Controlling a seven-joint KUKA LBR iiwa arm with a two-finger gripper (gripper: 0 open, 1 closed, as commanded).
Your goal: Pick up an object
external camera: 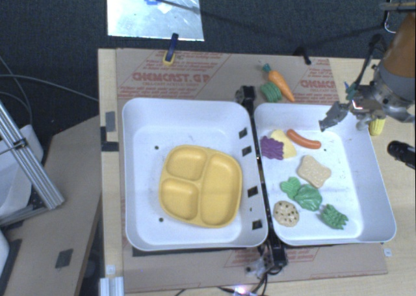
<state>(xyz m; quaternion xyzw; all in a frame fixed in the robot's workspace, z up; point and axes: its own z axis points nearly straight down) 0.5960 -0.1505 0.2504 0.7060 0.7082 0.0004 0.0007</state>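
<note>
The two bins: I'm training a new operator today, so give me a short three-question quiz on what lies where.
1. True or false: the yellow divided plate lies in the left bin.
2. Which lies outside both bins? A) cookie B) carrot C) sausage
3. Fill in: the gripper hangs over the ___ bin's far edge.

Key: 1 true; 2 B; 3 right.
</note>
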